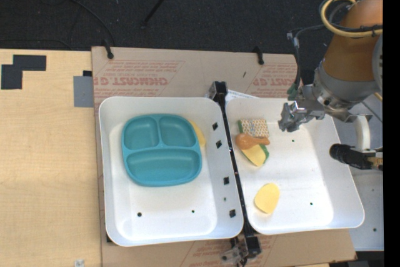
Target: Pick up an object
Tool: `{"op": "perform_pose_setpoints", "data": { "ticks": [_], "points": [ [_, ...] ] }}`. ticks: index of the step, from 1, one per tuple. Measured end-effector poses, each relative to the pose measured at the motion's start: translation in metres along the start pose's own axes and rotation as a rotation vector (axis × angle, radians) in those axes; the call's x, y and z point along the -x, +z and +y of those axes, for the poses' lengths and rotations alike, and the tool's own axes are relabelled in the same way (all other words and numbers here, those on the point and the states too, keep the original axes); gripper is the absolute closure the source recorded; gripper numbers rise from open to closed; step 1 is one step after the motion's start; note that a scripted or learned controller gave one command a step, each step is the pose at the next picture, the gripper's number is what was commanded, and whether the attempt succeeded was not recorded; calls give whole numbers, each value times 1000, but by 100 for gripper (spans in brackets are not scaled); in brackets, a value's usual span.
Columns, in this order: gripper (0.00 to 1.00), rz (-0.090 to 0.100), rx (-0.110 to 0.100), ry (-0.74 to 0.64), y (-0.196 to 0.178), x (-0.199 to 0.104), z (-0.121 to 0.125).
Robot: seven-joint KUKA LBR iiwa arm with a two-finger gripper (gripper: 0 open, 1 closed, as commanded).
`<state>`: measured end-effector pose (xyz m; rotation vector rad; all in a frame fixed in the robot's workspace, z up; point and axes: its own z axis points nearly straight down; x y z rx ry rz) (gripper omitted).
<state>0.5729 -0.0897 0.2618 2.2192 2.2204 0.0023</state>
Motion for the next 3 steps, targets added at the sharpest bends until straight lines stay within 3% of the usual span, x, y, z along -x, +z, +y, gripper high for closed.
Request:
{"op": "perform_pose_setpoints", "data": {
  "ticks": [2, 3],
  "points": [
    [100, 1, -6, -3, 9, -101, 0],
    [100, 1, -6, -4, 25, -157, 13]
  ]
}}
